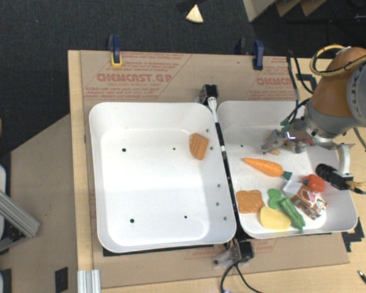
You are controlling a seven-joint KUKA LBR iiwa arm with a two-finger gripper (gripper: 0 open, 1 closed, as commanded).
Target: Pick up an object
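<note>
My gripper (pixel 273 144) hangs over the upper middle of the right bin (pixel 250 118), reaching in from the right. Just below it lies an orange carrot (pixel 263 166) with a green stem end, apart from the gripper. Nothing shows in the gripper's grasp. Along the right bin's lower part lie a toast slice (pixel 250 201), a yellow piece (pixel 274 218), a green vegetable (pixel 288 207), a red tomato (pixel 316 184) and a brown-and-white item (pixel 310 203). A tan waffle-like piece (pixel 198 145) rests in the left bin (pixel 109 163) near its right wall.
The two bins meet at a dark divider (pixel 222 163). Blue clamps (pixel 115 49) hold the cardboard base at the back. The arm's orange band (pixel 341 84) and yellow cable rise at the right.
</note>
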